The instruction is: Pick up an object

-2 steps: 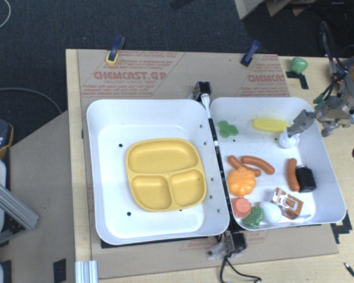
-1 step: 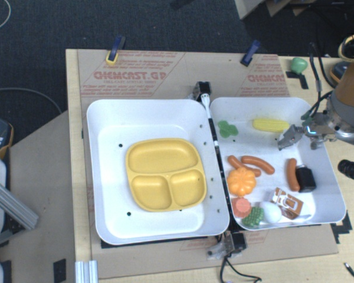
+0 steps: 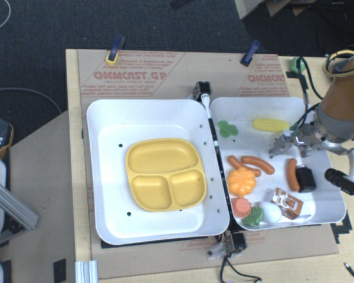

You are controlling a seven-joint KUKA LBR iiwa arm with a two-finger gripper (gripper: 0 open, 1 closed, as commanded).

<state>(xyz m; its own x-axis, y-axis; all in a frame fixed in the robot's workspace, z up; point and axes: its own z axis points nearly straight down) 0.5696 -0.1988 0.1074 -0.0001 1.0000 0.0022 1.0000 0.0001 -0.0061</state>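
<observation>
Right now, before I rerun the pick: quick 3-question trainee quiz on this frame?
1. True or false: the yellow three-compartment plastic tray lies in the right white bin.
2. Which toy lies nearest the hand? A yellow corn cob B orange pumpkin C green broccoli
3. Fill in: the arm enters from the view's ___.

Key: 1 false; 2 A; 3 right

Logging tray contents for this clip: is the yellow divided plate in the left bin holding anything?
Empty. The yellow plate lies flat in the left bin, all three compartments bare.
</observation>
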